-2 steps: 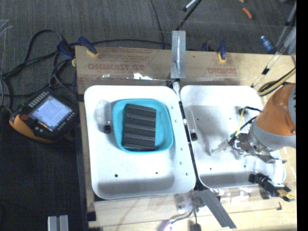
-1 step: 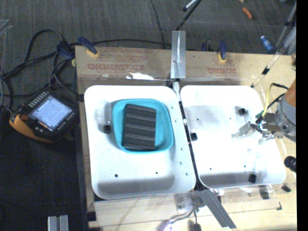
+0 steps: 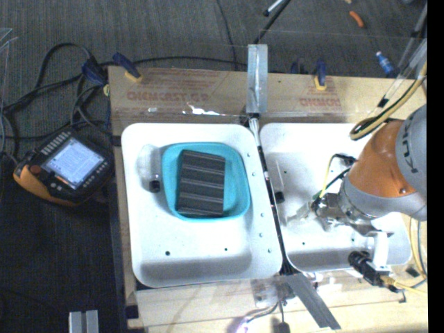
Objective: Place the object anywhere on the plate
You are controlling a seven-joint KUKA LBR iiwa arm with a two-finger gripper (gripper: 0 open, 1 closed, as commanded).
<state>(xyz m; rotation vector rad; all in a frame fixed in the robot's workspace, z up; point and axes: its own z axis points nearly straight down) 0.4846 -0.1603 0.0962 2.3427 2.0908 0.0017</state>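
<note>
My arm (image 3: 388, 175) is reaching into the right bin (image 3: 305, 151), and I cannot tell my gripper's (image 3: 326, 207) state. The dark ridged object (image 3: 201, 182) is lying flat on the blue plate (image 3: 239, 186) in the left bin (image 3: 194, 262). A pale bottle (image 3: 148, 164) is lying just beside the plate's left edge. A pendant (image 3: 66, 166) is sitting on the floor.

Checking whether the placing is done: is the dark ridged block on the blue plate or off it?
On it. The dark ridged block lies flat within the blue plate rim.
</note>
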